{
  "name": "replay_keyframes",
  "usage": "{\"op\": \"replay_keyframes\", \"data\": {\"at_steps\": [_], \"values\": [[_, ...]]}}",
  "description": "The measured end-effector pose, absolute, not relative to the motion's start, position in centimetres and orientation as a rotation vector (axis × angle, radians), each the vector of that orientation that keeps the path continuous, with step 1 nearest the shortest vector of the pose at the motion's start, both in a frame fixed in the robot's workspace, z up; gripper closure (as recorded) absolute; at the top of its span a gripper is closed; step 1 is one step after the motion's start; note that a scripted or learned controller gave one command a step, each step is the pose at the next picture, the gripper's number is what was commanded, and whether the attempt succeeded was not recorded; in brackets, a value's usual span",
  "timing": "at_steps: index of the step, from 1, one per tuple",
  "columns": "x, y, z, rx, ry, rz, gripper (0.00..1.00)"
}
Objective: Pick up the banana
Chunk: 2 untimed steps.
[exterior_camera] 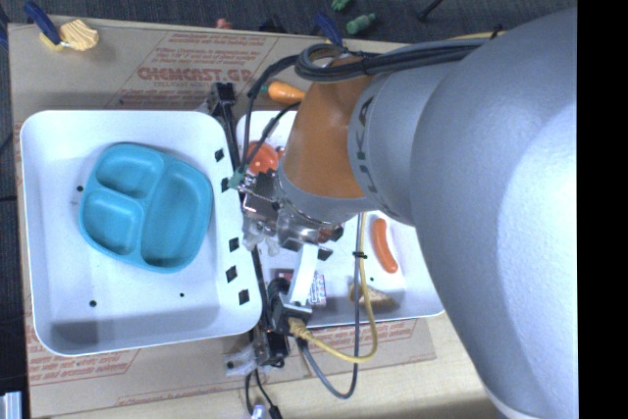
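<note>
White left bin (39,240): sits on the left part of the counter (196,49), a brown cardboard-faced surface with red print.
Blue plate (145,204): lies flat in the left bin, towards its middle, with its divided compartments facing up.
White right bin (417,304): just beside the left bin and largely covered by the arm. Its near rim and part of its floor can be seen.
Grey arm (491,162): comes in from the right and bends down over the right bin, its orange band (324,147) just above the wrist.
Tool (280,231): low over the left side of the right bin, close to the walls where the two bins meet. The wrist hides it, so I cannot tell whether it is released, clenched or grasping anything.
Banana (378,299): hard to make out. A dull yellow-tan patch at the near edge of the right bin, below the orange-red piece, may be it. It lies apart from the tool, to its right.
Orange-red piece (385,245): long and narrow, in the right bin beside the arm, on something white.
Small orange thing (260,157): by the right bin's left wall, just beyond the tool.
Orange item (285,93): at the far end of the right bin, next to the orange band.
Yellow object (78,36): on the counter's far left corner, outside both bins.
</note>
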<state>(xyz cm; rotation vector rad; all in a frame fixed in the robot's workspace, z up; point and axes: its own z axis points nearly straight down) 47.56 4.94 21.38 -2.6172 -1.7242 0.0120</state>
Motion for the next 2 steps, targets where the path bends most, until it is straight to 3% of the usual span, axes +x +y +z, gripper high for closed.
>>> {"op": "replay_keyframes", "data": {"at_steps": [1, 2], "values": [[47.5, 10.4, 11.2, -2.556, -1.819, 0.009, 1.0], [47.4, 17.8, 10.5, -2.522, -1.863, 0.02, 1.0]]}}
